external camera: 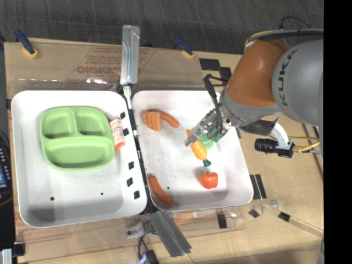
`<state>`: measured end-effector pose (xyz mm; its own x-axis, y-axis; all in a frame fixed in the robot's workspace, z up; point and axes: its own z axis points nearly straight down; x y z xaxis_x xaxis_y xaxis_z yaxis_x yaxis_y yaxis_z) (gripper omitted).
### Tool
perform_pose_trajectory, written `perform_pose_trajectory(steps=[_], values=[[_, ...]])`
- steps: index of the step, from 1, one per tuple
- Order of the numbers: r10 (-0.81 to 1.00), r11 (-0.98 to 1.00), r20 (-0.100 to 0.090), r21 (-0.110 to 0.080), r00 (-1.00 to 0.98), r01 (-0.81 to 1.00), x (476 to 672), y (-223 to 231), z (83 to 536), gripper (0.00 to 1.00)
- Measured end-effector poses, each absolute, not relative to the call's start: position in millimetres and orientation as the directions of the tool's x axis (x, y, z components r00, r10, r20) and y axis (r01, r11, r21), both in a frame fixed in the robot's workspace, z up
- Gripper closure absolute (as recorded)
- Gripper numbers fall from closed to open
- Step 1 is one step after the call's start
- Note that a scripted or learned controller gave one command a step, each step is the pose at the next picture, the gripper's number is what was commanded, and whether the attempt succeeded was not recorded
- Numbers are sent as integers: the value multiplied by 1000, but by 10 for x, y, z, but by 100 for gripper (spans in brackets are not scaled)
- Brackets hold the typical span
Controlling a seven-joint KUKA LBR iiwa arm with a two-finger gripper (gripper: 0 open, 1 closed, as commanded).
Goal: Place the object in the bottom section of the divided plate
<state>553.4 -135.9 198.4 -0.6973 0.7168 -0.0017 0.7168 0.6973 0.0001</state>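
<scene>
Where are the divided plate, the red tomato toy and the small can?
divided plate (77, 153): camera view, floor of its large bottom section.
red tomato toy (208, 180): camera view, middle of its body.
small can (117, 133): camera view, its side label.

Divided plate (77, 137) lying in the left bin (33, 202), a small packet (117, 132) touching its right edge. Right bin (242, 186) holding four toy foods (208, 179); the gripper (206, 130) hanging over the one nearest the middle (200, 150).

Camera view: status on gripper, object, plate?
Gripper low in right bin, over orange-and-green toy; grasp unclear. Green divided plate in left bin, bottom section bare. Small orange-white item against plate's right edge.
</scene>
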Motion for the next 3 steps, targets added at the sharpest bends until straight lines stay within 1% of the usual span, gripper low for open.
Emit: perform_pose_trajectory(steps=[1, 2, 3], values=[[717, 697, -2, 0, -697, 717, 5535, -1359, 1984, 0], [715, 700, -3, 1, -700, 715, 5543, -1356, 2087, 100], [714, 700, -3, 1, -700, 714, 5543, -1355, 2086, 0]])
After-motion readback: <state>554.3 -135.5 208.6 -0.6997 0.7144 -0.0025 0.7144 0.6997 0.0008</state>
